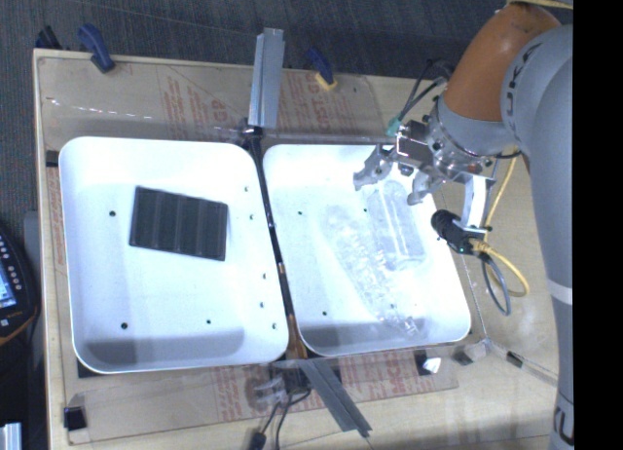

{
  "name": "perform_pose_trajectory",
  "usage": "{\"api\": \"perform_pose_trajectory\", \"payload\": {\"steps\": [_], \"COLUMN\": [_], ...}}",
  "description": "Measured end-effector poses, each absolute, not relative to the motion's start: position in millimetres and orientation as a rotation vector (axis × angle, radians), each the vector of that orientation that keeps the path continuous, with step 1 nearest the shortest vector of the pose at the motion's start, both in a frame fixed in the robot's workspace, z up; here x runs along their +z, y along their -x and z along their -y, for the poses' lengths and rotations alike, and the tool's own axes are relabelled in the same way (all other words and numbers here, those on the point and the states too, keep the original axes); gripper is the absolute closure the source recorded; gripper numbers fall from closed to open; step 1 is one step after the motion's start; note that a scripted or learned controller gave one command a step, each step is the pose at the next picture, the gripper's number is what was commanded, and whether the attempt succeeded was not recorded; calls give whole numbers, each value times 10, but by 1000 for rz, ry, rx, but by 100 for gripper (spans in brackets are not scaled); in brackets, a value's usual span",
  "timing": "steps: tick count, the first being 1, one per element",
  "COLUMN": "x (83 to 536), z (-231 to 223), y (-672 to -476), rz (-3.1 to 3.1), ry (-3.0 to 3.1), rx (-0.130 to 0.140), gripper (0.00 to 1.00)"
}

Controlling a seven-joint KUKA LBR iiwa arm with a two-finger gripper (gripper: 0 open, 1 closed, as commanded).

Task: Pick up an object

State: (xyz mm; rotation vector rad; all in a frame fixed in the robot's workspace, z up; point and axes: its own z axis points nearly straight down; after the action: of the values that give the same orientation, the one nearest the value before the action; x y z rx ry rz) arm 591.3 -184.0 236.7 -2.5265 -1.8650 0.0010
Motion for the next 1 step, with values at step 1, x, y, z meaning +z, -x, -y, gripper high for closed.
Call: {"api": "perform_pose_trajectory", "payload": {"steps": [1], "x": [2243], "z": [1600], "y": [-5418], "rz": [1283], "ry": [2862], "rx": [9], "gripper": [0]}}
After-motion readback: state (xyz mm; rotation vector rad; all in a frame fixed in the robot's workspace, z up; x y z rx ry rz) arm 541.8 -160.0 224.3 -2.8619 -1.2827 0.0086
